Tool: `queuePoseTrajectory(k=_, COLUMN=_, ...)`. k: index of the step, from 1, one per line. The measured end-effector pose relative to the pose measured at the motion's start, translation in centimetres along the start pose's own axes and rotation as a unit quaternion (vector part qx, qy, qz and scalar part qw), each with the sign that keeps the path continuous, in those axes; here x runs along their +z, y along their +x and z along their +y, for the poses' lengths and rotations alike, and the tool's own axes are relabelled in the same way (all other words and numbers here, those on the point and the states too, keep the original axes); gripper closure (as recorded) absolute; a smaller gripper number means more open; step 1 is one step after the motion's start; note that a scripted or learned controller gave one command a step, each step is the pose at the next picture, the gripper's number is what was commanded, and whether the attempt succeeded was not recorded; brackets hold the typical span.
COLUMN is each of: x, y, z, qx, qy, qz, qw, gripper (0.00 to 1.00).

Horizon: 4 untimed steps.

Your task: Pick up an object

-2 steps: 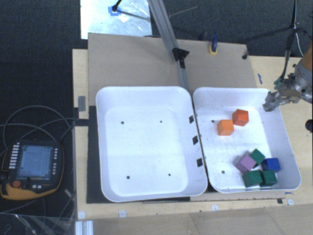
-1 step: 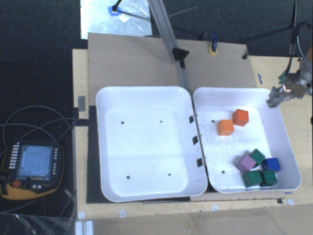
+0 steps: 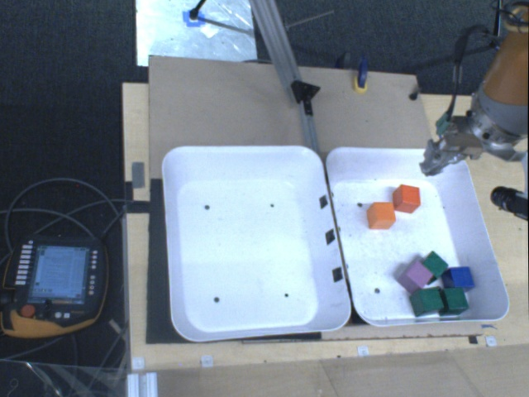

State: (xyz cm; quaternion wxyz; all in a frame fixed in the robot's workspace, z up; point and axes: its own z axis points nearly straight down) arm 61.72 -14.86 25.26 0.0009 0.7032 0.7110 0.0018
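Blocks all sitting in the right bin (image 3: 483, 222), none lifted. Orange block (image 3: 381, 215) and a redder orange block (image 3: 406, 198) near the middle of that bin, corners just about touching. Rest bunched in the near right corner: purple block (image 3: 415, 275), green block (image 3: 436, 264) tucked against it, blue block (image 3: 459, 278) by the right wall, plus two dark green blocks (image 3: 439, 302) side by side along the near edge. Left bin (image 3: 178, 222) just showing white floor with a few dark dots. Gripper (image 3: 433, 162) hanging over the far right part of the right bin, well apart from every block, nothing visibly between the fingers. Too blurry up there to call the claw wide or narrow, honestly can't tell. Teach pendant (image 3: 56, 285) off past the bench's left edge.
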Motion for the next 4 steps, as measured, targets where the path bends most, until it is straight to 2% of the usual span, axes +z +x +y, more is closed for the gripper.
queuePoseTrajectory(k=3, x=3.0, y=15.1, z=3.5, qx=0.0, qy=0.001, qz=0.0, qw=1.0, gripper=1.0)
queuePoseTrajectory(k=4, x=2.2, y=19.7, z=4.6, qx=0.001, qy=0.0, qz=0.001, qw=1.0, gripper=1.0)
